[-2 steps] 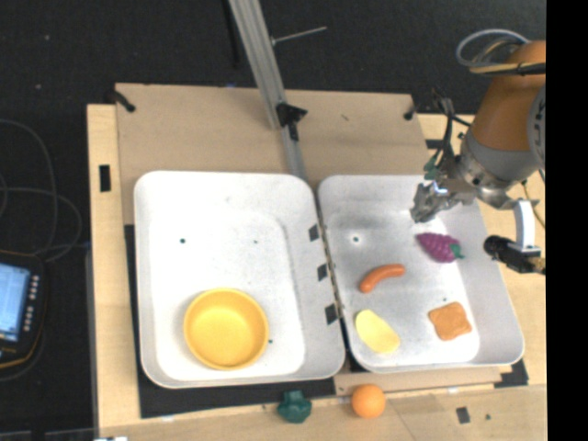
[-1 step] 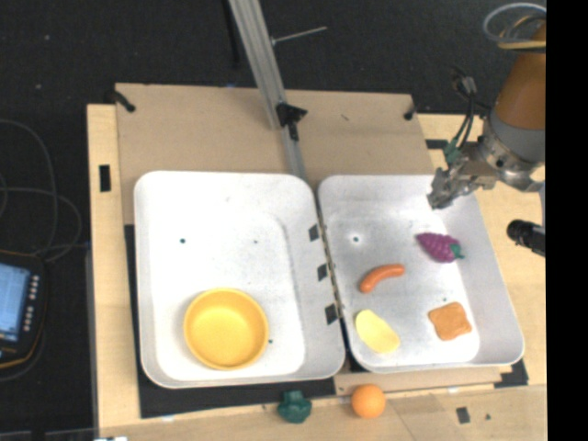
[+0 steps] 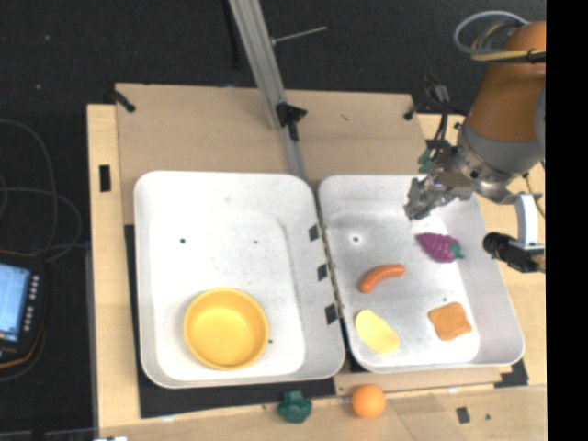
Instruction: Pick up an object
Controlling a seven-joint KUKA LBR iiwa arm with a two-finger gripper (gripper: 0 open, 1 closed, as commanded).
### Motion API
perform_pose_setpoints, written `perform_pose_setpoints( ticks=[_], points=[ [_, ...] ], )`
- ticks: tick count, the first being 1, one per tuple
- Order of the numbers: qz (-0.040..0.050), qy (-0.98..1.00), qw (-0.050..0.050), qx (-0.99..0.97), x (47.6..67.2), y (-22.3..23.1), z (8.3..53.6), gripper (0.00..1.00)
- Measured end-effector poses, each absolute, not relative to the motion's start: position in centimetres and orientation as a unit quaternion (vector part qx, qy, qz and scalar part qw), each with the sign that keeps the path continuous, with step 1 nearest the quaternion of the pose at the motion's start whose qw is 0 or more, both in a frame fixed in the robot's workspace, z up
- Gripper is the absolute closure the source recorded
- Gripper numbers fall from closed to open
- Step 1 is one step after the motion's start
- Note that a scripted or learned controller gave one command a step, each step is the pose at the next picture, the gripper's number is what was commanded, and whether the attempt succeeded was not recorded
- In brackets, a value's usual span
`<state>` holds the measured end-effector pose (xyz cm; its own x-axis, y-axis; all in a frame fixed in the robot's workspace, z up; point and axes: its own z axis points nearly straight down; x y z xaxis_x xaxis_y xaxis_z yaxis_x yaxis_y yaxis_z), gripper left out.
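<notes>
Objects for picking lie in the right bin [image 3: 491,333], and your choice is still open, since nothing in the task names one.

Start at the bottom of the frame, outside the bins: an orange ball [image 3: 367,401] and a small green piece [image 3: 295,407] rest on the bench edge, just below the bin rims. You can judge these to be out of play.

Next up, in the lower part of the left bin [image 3: 156,209], sits a yellow bowl [image 3: 226,328], alone there.

In the right bin, lowest in the frame, you have a pale yellow piece [image 3: 376,331] at lower left and an orange block [image 3: 449,322] at lower right, well apart. Above them, near the bin's middle, lies an orange sausage-shaped item [image 3: 380,277], tilted. Higher and to the right is a purple grape-like cluster [image 3: 438,246].

The gripper [image 3: 424,200] hangs over the upper right part of that bin, just above and left of the purple cluster. You cannot tell from this view how its tips are set, and nothing shows between them.

Farthest, at the top of the frame, a grey metal rail [image 3: 262,62] slants down to the seam between the bins.

You are, by my reading, in the approach step: no item is taken. The purple cluster is the closest candidate. The next move calls for a short shift toward lower right, centring over it, then a straight descent. Its lumpy shape may slip, so aim across its narrow width.
</notes>
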<state>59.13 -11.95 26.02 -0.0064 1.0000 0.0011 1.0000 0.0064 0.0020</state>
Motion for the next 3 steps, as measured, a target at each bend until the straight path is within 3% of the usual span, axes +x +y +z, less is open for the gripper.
perform_pose_setpoints(
  ticks=[3],
  points=[
    [0.001, 0.71, -0.001, 0.704, 54.9, 4.1, 27.4, 1.0]
  ],
)
